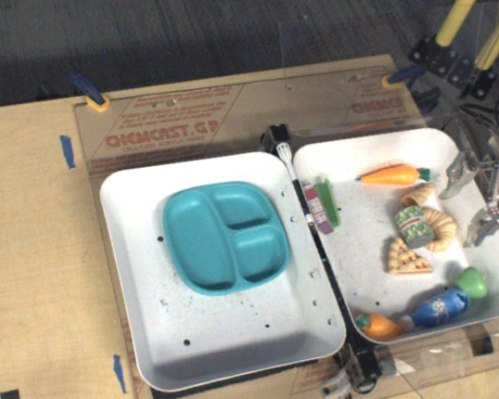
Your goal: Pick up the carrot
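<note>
A toy carrot (393,177) lies on its side at the far end of the right-hand bin (359,223), its green top pointing right. The robot's gripper (477,198) hangs over that bin's right edge, fingers spread apart and gripping nothing, just right of the carrot. A teal divided plate (227,235) sits in the left bin (141,286). A croissant (436,222), waffle slice (407,258) and blue bottle (439,308) lie nearer.
</note>
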Controlling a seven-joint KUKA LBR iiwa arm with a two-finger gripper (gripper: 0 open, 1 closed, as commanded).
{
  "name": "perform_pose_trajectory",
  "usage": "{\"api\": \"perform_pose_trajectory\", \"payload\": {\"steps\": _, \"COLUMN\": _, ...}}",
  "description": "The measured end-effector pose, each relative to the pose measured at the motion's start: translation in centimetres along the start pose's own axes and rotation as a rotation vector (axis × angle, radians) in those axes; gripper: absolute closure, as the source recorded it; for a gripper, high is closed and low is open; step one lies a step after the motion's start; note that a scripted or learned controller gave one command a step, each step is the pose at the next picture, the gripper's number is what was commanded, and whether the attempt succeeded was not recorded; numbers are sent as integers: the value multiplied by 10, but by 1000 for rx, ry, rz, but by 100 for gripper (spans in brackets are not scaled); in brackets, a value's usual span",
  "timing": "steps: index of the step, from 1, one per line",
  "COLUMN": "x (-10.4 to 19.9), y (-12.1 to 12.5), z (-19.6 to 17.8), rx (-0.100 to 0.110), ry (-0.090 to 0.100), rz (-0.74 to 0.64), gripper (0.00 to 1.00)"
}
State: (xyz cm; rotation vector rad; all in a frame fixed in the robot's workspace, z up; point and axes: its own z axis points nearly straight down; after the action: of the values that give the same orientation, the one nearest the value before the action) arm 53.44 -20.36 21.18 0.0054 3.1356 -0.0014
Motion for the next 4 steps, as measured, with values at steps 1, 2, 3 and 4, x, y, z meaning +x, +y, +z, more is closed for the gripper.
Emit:
{"api": "perform_pose_trajectory", "payload": {"steps": 1, "x": -83, "y": -18, "z": 115, "rx": 2, "ry": -6, "rz": 237, "gripper": 0}}
{"api": "perform_pose_trajectory", "payload": {"steps": 2, "x": -118, "y": -15, "z": 126, "rx": 2, "ry": 26, "rz": 436, "gripper": 0}}
{"api": "perform_pose_trajectory", "payload": {"steps": 3, "x": -118, "y": 20, "z": 125, "rx": 18, "ry": 20, "rz": 528, "gripper": 0}}
{"api": "perform_pose_trajectory", "payload": {"steps": 4, "x": -90, "y": 70, "z": 124, "rx": -1, "ry": -1, "rz": 619, "gripper": 0}}
